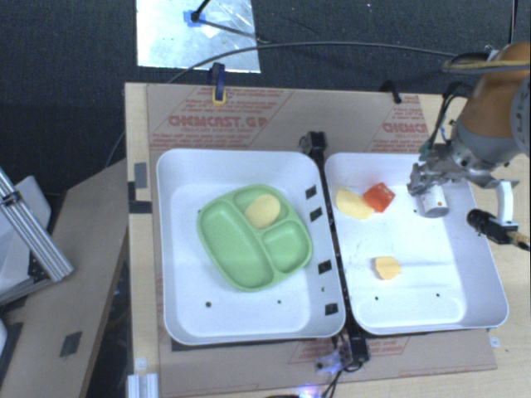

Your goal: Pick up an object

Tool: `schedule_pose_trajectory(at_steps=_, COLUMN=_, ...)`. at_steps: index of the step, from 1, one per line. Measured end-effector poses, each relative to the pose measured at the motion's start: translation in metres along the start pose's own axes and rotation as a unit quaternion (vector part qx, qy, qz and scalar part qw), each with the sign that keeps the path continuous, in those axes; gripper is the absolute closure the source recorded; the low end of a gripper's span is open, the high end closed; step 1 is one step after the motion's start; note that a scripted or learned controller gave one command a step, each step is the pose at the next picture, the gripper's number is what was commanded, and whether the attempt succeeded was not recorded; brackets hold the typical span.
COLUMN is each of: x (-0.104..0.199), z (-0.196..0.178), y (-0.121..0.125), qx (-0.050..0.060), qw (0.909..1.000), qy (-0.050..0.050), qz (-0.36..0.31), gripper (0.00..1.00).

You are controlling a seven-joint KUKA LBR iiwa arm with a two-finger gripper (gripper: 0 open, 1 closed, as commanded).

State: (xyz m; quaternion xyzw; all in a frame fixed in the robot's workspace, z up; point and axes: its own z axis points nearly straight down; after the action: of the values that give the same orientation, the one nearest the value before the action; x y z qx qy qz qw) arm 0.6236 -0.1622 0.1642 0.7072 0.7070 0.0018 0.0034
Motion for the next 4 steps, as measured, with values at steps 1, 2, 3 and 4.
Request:
schedule_pose_trajectory(at_steps=1, x=-0.004, z=-0.063, y=0.008, qx=-0.001, qw=1.0, qy=0.0, qz=-0.002, gripper=1.0)
schedule_pose_trajectory(at_steps=2, x=-0.004, z=-0.069, y=0.009, qx=0.002, qw=1.0, qy=0.001, qz=-0.003, gripper=1.0)
schedule_pose_trajectory(at_steps=3, x=0.045, z=-0.059, y=0.003, qx=0.004, qw=1.0, qy=0.002, qz=-0.005, gripper=1.0)
schedule_pose_trajectory(at_steps=4, x=0.097, z=-0.063, y=0.009, qx=0.002, qw=1.0, qy=0.002, qz=-0.005, gripper=1.0)
